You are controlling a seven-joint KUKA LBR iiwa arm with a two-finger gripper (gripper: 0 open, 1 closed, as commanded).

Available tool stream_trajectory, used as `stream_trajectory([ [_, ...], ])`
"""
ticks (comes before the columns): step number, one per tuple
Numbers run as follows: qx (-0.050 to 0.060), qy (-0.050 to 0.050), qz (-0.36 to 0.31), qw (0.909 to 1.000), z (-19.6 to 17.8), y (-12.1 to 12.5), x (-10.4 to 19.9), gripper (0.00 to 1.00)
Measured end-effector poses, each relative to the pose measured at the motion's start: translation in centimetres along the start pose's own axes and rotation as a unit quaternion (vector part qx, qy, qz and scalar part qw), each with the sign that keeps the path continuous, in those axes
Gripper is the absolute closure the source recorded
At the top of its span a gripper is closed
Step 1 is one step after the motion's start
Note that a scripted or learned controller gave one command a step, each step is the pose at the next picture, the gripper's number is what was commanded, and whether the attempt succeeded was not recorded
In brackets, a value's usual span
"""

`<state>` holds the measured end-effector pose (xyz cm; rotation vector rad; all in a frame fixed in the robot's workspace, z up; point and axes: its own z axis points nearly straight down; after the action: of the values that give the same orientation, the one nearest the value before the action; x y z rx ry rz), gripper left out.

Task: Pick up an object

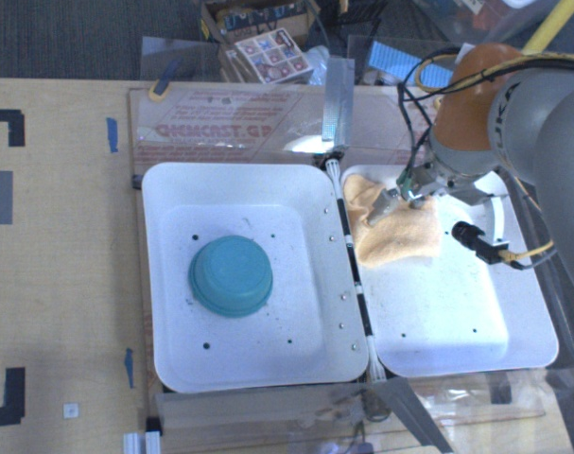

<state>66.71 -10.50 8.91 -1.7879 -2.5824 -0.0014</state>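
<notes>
Claw (392,202) low over yellow cloth (392,233), which lies right under it in the right bin (476,334), likely the pick target. Finger spread: cannot tell. Teal bowl (232,274) far left.

Grey arm (542,121), orange band (471,97), black and yellow cables, metal claw (400,200).

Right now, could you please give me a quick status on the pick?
Gripper down over yellow cloth in right bin. Teal bowl alone in left bin. Nothing in the way.
</notes>
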Motion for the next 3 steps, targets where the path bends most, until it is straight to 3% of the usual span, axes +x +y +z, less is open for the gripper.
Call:
stream_trajectory([
  [1,0.006,-0.002,-0.093,0.9956,-0.01,-0.18,0.08,0.00],
  [3,0.002,0.000,-0.038,0.9993,0.01,0.00,0.26,0.00],
])
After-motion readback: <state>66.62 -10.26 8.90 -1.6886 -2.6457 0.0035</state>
